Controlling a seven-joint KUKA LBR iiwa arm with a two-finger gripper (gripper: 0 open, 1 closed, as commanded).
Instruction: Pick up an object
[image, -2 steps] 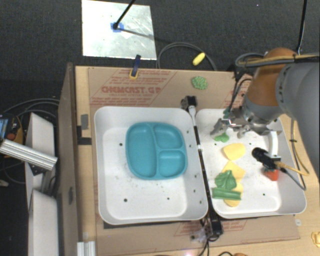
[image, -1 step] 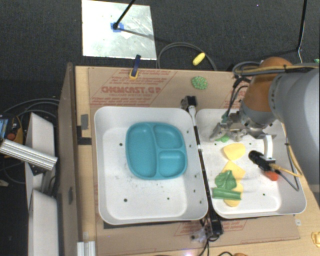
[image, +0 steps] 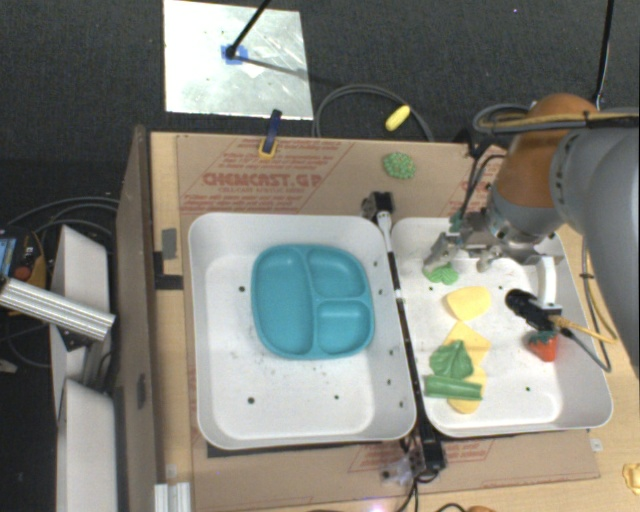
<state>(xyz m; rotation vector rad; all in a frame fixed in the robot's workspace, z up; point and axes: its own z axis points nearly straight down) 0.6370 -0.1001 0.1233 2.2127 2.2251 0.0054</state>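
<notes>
Green toy (image: 439, 270) beneath spread end effector (image: 462, 252)

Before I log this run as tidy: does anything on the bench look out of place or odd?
Yes. A small green knobbly object lies on the cardboard behind the right bin, outside both bins, and a yellow piece lies further back on the dark floor by a cable. Inside the left bin, the teal divided plate lies flat.

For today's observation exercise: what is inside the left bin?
The left bin holds one teal divided plate lying flat, with small dark specks on the floor around it. Whatever is under the plate is hidden.
</notes>
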